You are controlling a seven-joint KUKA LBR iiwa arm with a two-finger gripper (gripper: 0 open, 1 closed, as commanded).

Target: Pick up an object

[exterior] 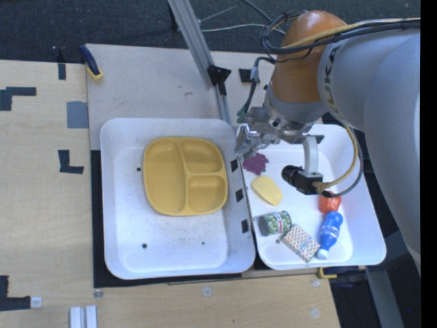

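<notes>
Pincer (246,142) at right bin's top-left | grip state unclear | purple object (255,162) just below it

Yellow tray (184,176) in white bin (123,183); purple piece (256,162), yellow piece (267,190), blue bottle (329,232), checkered box (300,242), green can (275,223).

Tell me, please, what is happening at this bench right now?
A grey arm with an orange band reaches in from the right, and its gripper hangs over the upper left corner of the right bin, just above a small purple object. Whether it has hold of anything cannot be told. Also in that bin lie a yellow piece, a green can, a patterned box, a blue bottle and an orange item. The left bin holds a yellow divided tray.
</notes>
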